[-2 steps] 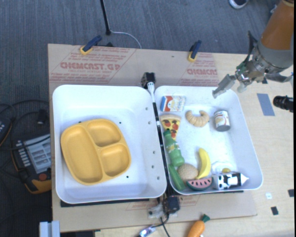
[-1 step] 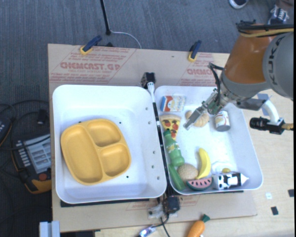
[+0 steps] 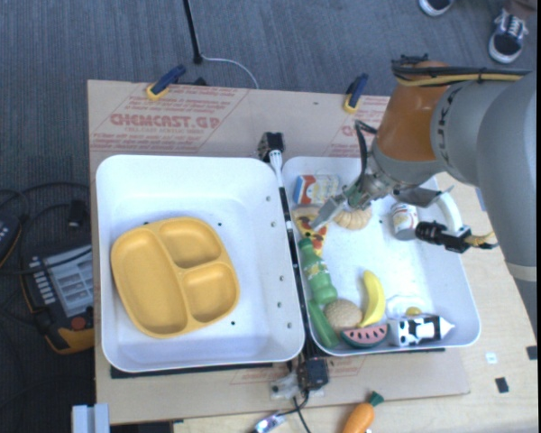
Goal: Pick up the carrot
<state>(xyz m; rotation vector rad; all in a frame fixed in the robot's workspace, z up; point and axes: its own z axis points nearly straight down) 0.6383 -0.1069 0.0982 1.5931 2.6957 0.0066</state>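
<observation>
The carrot (image 3: 360, 417), orange with a green top, lies on the brown board in front of the right bin, outside both bins. The gripper (image 3: 340, 205) is low in the far left part of the right bin (image 3: 460, 278), right beside a tan pastry (image 3: 353, 217) and far from the carrot. The grey arm with its orange band (image 3: 413, 132) reaches down to it from the upper right.
The right bin holds a green bottle (image 3: 320, 283), a banana (image 3: 372, 297), a watermelon slice (image 3: 365, 336), a round tan ball (image 3: 342, 313), a black-and-white cow toy (image 3: 420, 329), a small white can (image 3: 403, 219) and a printed packet (image 3: 312, 189). A yellow divided plate (image 3: 173, 273) lies in the left bin (image 3: 135, 174).
</observation>
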